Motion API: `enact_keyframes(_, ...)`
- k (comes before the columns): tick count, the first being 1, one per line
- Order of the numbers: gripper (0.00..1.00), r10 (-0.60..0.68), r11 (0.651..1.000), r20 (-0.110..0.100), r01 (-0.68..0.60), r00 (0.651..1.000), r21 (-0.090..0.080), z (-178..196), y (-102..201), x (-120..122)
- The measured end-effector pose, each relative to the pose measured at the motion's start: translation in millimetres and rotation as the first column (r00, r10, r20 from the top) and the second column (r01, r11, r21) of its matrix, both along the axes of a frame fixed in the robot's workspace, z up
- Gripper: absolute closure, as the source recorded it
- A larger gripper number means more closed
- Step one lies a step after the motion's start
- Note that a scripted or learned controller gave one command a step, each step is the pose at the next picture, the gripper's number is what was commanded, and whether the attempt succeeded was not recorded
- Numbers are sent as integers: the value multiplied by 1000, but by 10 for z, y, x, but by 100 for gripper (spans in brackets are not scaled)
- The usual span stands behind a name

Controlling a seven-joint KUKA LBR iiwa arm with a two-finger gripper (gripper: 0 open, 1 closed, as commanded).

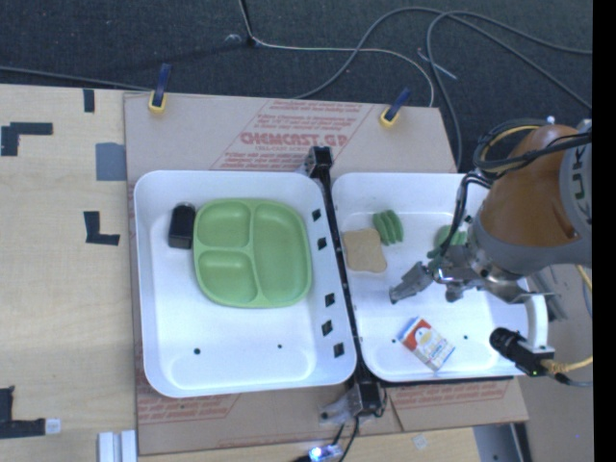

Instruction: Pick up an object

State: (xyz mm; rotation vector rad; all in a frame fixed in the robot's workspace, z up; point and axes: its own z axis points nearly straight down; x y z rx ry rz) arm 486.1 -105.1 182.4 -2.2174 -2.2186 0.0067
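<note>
Left bin [154,287]: one green tray [253,253], one black block [181,226].

The arm [527,210] hides most of a green object [446,237].

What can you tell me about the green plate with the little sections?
The green divided plate looks like smooth pale-green plastic, a rounded square with three compartments: two on top and a wide one below. It lies flat, right side up, in the left bin, slightly turned. Nothing sits in its compartments. A small black object rests right at its left edge, seemingly touching it.
</note>
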Motion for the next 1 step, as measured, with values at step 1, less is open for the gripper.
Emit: enact_keyframes(1,0,-1,1000,-1,1,1000,1,-439,-22,-21)
